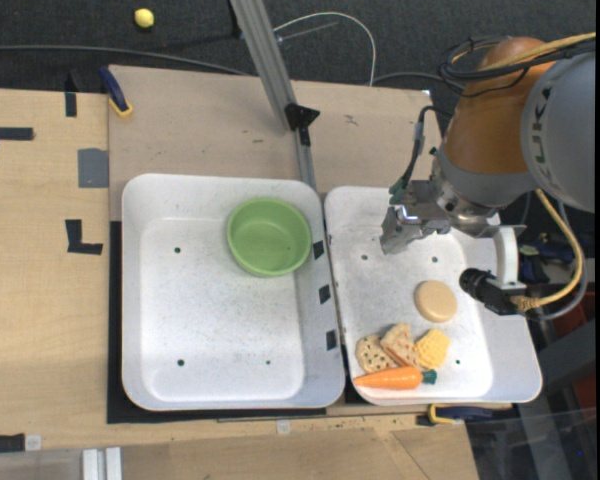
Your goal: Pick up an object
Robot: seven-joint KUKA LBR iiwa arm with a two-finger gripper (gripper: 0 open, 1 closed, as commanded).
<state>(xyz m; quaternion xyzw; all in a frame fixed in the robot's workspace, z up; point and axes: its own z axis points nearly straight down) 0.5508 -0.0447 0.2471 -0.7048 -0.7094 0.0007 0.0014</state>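
Observation:
My gripper [398, 234] hangs over the upper part of the right bin [365, 218], with nothing seen between its fingers. Below and to its right lies a round tan piece like a biscuit [436, 301]. Near the bin's front edge sit a waffle-patterned cracker [388, 350], a yellow corn-like piece [433, 347] and an orange carrot [390, 377]. A green bowl [269, 235] stands upright in the upper right part of the left bin [160, 298].
A grey metal pole [270, 58] slants down to the divide between the bins. The grey arm with its orange band [500, 118] fills the upper right. A small yellow ball [144, 17] lies on the dark floor beyond the bench.

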